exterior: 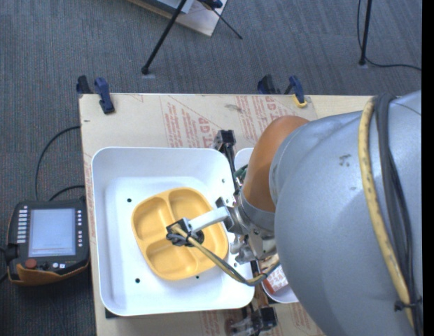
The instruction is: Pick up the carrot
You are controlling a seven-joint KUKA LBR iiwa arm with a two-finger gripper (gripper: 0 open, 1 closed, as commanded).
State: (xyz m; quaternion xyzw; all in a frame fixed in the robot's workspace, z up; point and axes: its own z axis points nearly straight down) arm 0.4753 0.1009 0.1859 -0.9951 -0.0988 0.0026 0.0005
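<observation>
The gripper [246, 249] hangs at the yellow plate's [161, 222] three o'clock, by the left bin's [112, 187] edge; I cannot tell how open it is. The carrot is probably hidden under the arm, in the right bin [243, 158]. It is best to centre over the carrot before descending.

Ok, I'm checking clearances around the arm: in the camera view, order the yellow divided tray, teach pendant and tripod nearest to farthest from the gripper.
From the gripper:
1. Yellow divided tray, just left, in the left bin.
2. Teach pendant, far left, off the bench.
3. Tripod, beyond the bench's far edge.
</observation>
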